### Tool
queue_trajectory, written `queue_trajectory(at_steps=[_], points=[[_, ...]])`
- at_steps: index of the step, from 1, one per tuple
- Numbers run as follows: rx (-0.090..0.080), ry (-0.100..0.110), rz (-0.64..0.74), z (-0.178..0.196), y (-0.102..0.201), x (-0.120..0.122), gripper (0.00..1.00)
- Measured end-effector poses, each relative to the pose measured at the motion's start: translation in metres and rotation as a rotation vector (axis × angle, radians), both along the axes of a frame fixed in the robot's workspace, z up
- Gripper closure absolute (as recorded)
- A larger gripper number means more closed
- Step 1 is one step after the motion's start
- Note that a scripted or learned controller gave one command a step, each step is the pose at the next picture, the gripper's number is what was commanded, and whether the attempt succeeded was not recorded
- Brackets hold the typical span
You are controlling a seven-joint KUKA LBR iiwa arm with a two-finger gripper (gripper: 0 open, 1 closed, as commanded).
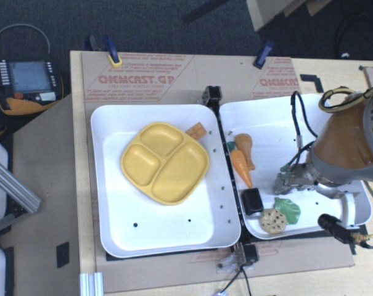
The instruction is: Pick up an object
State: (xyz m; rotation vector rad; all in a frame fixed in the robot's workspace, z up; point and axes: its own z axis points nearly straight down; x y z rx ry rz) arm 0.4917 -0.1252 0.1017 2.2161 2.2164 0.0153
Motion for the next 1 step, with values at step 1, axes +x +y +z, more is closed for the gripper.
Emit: queue_trajectory(at_steps=[1], points=[[-0.003,0.009,0.001,0.0503,-0.0068,0.0084,1.0]])
